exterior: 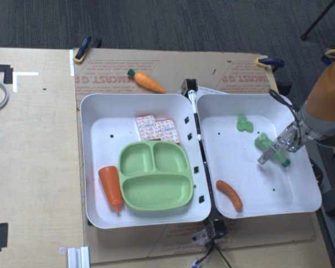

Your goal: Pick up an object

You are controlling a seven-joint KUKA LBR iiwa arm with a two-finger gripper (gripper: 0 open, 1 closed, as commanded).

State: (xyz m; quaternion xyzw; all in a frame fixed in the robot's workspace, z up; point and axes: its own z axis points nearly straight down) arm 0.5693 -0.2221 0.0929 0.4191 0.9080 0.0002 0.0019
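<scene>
Two white bins side by side on surface. Right bin (301, 202): hand (274, 153) low at right side, fingers spread open w/ green toy (264, 143) right at tips, touching or just beside, not clamped; small green piece (244, 123) up-left, sausage (229, 195) near front. Left bin (92, 149): green divided plate (155, 176), orange bottle (110, 187) beside it, flat packet (154, 128) behind. Carrot (147, 81) on cardboard behind bins.

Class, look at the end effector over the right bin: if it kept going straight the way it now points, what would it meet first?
The end effector points down and to the view's left, right at the green toy beside its tip. It would probably meet that toy first, then the right bin floor; depth is hard to judge from one view.
</scene>
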